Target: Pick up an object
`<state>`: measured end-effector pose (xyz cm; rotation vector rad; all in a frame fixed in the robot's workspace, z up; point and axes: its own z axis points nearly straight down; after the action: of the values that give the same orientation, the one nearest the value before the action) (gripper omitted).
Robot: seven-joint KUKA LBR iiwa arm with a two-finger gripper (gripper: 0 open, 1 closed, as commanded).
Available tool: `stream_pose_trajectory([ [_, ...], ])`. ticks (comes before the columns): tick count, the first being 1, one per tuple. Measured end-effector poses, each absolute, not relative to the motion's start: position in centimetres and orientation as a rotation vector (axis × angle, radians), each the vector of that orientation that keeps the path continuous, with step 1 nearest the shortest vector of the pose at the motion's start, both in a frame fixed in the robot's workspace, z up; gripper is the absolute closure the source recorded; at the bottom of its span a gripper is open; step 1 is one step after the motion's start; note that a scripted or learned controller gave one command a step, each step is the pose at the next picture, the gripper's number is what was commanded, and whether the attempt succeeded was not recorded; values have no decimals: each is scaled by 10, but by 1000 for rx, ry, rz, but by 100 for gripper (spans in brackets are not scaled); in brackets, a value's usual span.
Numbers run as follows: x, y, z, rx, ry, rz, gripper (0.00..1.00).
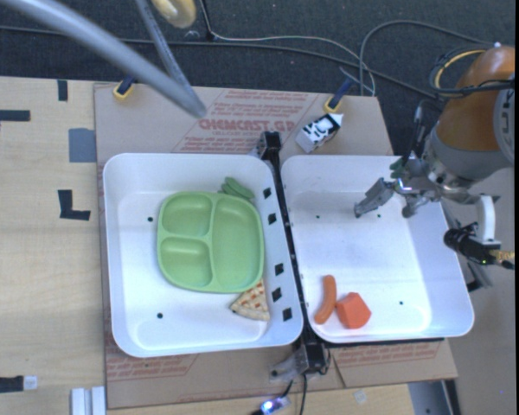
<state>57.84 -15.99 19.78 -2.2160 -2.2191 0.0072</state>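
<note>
The gripper (374, 199) hangs over the top part of the right bin (432, 318), near its back wall. I cannot tell how its jaws stand, because they look like one small grey shape from up here. Nothing can be seen in them. The grey arm (471, 119) with its orange band comes in from the right, above the bin's right edge.

Near the front of the same bin, well apart from the gripper, lies an orange carrot (327, 298). Just beside it, on its right, sits an orange block (354, 310). The two look like they touch.

In the left bin (121, 258) lies a green tray (211, 241) with three sections. A waffle piece (252, 302) rests at the tray's lower right corner. A small green thing (237, 188) peeks out at the tray's top right edge.
</note>
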Motion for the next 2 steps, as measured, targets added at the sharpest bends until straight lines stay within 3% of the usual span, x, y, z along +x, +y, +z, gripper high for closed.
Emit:
stream_pose_trajectory([
  [2,570,-150,102,-2217,-2220,6,0],
])
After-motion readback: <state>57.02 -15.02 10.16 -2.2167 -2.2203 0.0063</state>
